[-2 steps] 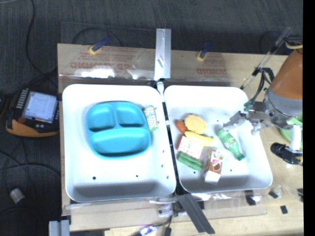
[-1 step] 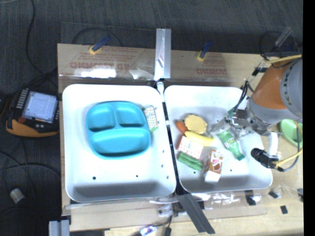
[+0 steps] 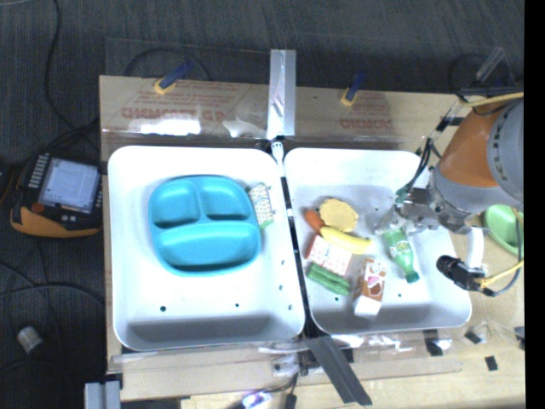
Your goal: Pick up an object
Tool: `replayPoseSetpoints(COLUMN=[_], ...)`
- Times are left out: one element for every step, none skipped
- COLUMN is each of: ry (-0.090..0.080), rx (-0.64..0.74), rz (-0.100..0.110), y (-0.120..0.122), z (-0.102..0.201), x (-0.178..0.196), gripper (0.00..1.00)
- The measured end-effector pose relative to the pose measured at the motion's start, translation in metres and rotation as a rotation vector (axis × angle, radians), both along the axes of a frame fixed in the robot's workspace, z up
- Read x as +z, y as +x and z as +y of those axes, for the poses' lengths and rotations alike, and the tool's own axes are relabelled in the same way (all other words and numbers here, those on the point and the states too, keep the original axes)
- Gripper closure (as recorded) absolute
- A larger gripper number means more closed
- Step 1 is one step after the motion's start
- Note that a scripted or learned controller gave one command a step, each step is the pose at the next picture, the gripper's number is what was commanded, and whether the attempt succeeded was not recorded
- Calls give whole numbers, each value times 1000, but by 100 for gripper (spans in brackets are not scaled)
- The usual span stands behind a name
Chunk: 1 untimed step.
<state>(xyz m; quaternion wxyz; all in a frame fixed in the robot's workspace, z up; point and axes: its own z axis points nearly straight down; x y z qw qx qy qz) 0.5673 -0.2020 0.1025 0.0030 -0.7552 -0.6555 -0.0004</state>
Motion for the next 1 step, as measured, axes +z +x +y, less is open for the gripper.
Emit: replayPoseSetpoints(ry=[-8], rx=[-128], rz=[0], y=[19], z=[23], x=[95], gripper=[100])
